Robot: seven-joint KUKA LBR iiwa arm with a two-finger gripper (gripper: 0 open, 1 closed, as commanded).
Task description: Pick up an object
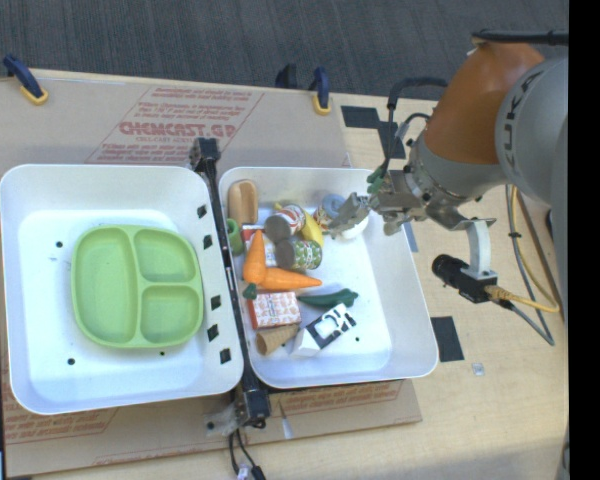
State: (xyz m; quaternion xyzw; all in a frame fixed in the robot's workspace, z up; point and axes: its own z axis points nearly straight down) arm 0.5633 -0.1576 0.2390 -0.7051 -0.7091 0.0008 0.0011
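Camera view looks down on two white bins side by side. You see the left bin (20, 298) with a green plate (137, 286) in it. The plate has three parts. The right bin (405, 308) is full of toy food and small things, and that is where your pick has to come from.

Look at the pile. An orange carrot (280, 279) lies across the middle. A second orange piece (254, 256) stands beside it, toward the left. A tan hot dog bun (242, 202) sits at the far left corner of the pile. A small red and white box (276, 310) lies nearer to you, just below the carrot. A dark green pod (329, 297) lies to the right of the box, and a black and white block (330, 325) sits just below the pod. A round speckled green ball (307, 255) sits in the middle, touching other toys.

Now look at the arm. It comes in from the right, and the gripper (363, 210) is low over the far right part of the right bin. It is next to a small white and blue thing (336, 214). You cannot tell if it is wide or narrow, or if it has anything in it.

You are at the reaching step, I think. Nothing looks lifted yet. Next, you need the gripper to close on one toy and come straight up. The toys touch each other, so pick one with room around it.
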